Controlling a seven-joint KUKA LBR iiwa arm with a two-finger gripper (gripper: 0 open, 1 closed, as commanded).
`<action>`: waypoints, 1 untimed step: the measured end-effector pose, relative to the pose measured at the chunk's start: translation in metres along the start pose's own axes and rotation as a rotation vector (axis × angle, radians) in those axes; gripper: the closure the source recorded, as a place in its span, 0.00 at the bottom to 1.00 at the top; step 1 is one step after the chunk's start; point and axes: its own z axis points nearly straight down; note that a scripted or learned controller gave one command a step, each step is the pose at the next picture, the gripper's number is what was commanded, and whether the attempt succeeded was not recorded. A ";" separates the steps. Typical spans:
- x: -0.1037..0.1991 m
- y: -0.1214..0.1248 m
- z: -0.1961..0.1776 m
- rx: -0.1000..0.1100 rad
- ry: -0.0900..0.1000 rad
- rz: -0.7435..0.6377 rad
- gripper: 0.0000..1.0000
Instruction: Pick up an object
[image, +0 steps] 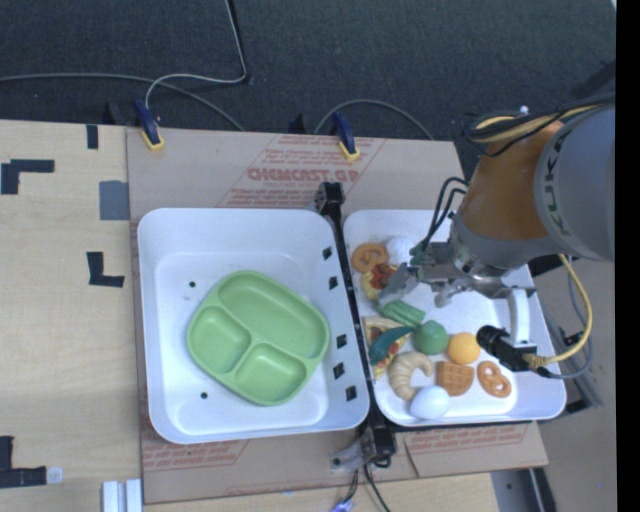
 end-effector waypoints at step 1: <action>-0.031 0.047 0.097 -0.010 -0.002 0.000 0.00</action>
